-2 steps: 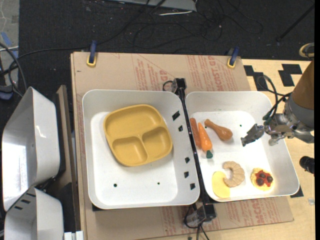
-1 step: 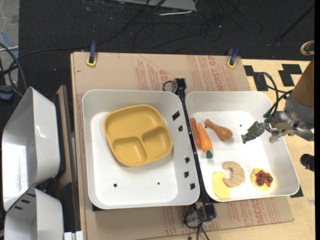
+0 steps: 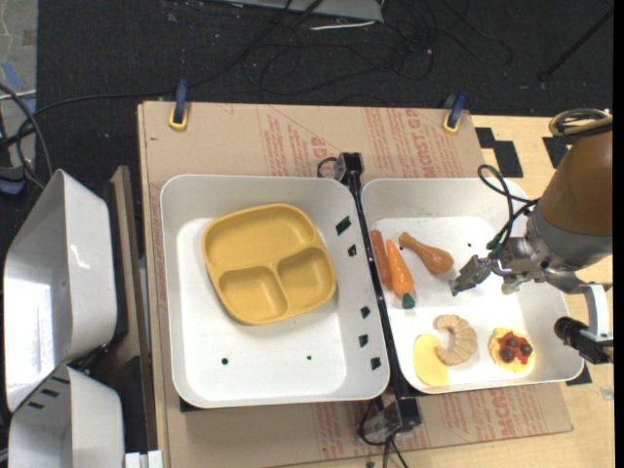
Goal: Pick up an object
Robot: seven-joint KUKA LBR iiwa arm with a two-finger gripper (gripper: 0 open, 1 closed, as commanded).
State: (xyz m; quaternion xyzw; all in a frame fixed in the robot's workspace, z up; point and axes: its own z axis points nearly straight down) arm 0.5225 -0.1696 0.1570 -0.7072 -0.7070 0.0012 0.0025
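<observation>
**Gripper low in right bin, grasp unconfirmed**

You have the drumstick (image 3: pixel 427 253) lying in the right bin (image 3: pixel 429 195), far side, just right of the carrot (image 3: pixel 397 270). The gripper (image 3: pixel 469 276) sits just right of both; you cannot tell its jaw state. The yellow tray (image 3: pixel 267 261) occupies the left bin (image 3: pixel 263 373).

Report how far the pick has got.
Done: the arm has reached over the right bin, its hand low beside the drumstick and carrot. In hand: nothing visible between its fingers; whether they are open is unclear. Left: grasp and lift one item. The croissant, tart, yellow disc and the left bin's yellow plate all lie untouched.
</observation>
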